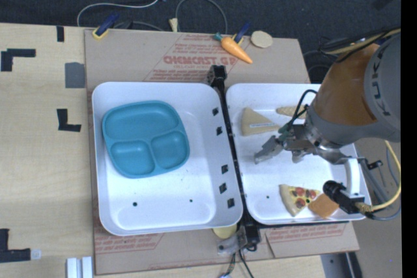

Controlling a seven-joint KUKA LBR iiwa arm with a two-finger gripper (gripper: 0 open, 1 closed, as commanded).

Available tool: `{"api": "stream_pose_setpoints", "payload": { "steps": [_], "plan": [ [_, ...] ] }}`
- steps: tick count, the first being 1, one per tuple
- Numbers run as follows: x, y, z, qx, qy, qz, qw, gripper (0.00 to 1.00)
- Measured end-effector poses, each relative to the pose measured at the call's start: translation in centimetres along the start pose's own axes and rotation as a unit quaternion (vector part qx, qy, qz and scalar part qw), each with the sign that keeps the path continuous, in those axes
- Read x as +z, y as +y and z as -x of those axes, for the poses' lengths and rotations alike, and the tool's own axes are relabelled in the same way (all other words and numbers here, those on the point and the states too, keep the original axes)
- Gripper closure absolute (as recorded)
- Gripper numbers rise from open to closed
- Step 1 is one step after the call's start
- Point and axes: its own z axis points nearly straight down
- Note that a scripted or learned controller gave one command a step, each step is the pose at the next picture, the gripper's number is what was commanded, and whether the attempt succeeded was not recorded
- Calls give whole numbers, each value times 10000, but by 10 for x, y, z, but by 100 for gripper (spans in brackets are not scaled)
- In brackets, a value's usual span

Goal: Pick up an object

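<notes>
My gripper [274,142] hangs over the middle of the right bin [260,96], its fingers apart with nothing between them. One grey finger [264,153] points down-left. A pale yellow cheese wedge [255,122] lies just up-left of the gripper, close to it but apart. A small beige piece [287,111] sits behind the gripper, near the arm's cable. A pizza slice [296,198] and an orange-brown piece [323,206] lie at the bin's front right, partly beside the arm's black fitting.
The left bin [104,205] holds a blue divided plate [145,138]. A toy carrot [236,49] and a round beige disc [262,40] lie on the cardboard behind the bins. The black divider [225,140] runs between the bins.
</notes>
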Motion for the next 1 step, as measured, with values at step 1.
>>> {"api": "stream_pose_setpoints", "payload": {
  "steps": [1],
  "plan": [
    [110, 48, 114, 56, -25, -28, 10000, 0]
  ]
}}
